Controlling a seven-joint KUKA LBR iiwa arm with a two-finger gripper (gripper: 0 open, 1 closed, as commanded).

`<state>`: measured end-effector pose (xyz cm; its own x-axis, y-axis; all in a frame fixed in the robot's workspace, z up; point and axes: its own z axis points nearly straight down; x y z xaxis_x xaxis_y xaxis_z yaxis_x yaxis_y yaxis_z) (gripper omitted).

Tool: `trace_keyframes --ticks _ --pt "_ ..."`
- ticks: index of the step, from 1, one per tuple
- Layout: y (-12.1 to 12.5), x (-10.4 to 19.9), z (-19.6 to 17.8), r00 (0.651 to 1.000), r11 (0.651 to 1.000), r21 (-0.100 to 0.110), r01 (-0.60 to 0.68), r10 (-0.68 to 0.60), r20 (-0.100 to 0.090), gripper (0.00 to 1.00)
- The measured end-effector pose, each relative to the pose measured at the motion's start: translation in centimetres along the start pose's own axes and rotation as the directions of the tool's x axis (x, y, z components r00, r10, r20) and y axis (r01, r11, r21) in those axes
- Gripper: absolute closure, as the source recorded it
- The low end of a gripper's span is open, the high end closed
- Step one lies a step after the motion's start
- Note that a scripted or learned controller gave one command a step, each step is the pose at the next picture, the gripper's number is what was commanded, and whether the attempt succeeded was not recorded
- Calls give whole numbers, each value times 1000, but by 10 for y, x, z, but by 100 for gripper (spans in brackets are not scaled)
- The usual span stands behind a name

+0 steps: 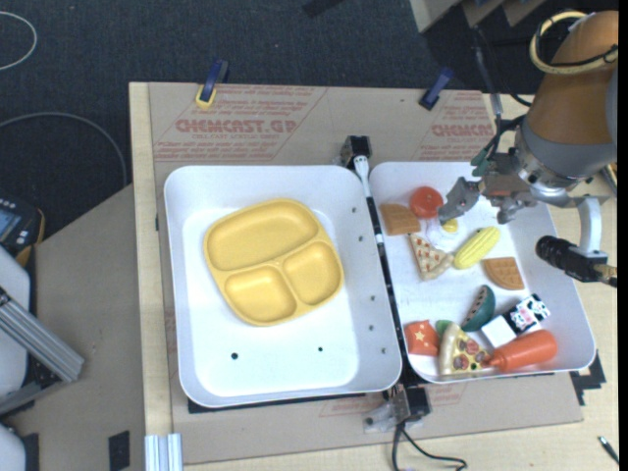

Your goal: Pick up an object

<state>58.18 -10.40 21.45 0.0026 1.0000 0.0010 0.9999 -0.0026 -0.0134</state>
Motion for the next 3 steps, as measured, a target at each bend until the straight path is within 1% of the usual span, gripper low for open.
trace_keyframes --ticks 1,2,3 --pt "3 0 -7 1000 1000 -14 2 -2 1 0" --pt "5 0 56 1000 1000 -7 2 -2 0 0" --pt "-3 4 103 1000 1000 -6 2 -2 -1 0"
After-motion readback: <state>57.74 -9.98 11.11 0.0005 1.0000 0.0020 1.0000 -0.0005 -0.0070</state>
